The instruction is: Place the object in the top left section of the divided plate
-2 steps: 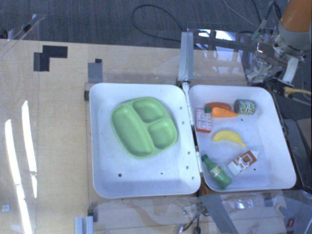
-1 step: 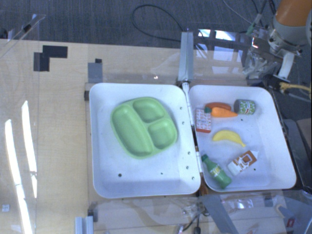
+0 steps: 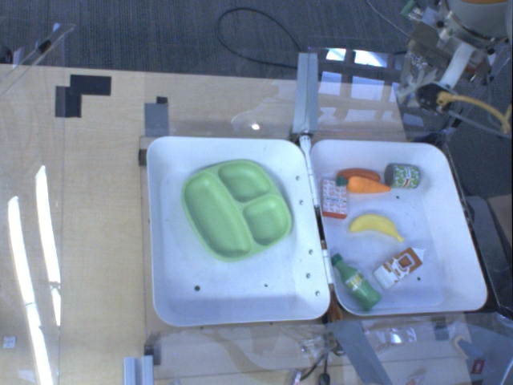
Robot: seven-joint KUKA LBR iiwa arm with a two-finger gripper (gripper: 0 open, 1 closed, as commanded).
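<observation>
I am holding my arm (image 3: 473, 6) above the far right corner of the bench, outside both bins. My gripper (image 3: 421, 79) is hanging just past the far rim of the right bin (image 3: 457, 207); I cannot tell how it is set.

The left bin (image 3: 160, 239) is carrying the green divided plate (image 3: 236, 209), which is sitting slightly tilted near the bin's middle, with bare white floor running along the near and left walls. The plate's long section is lying along its left side; two smaller sections are sitting on its right.

The right bin is holding the loose items. A carrot (image 3: 369, 185) is lying with its long axis across the bin, touching a red sausage (image 3: 358, 174) behind it. A small can (image 3: 403, 176) is lying just right of them. A red-and-white packet (image 3: 334, 198) is resting against the left wall. A banana (image 3: 376, 226) is curving near the middle. A green bottle (image 3: 355, 281) is lying diagonally, cap toward the far left. A brown-and-white carton (image 3: 399, 267) is lying beside it. Open floor is remaining along the right wall.
</observation>
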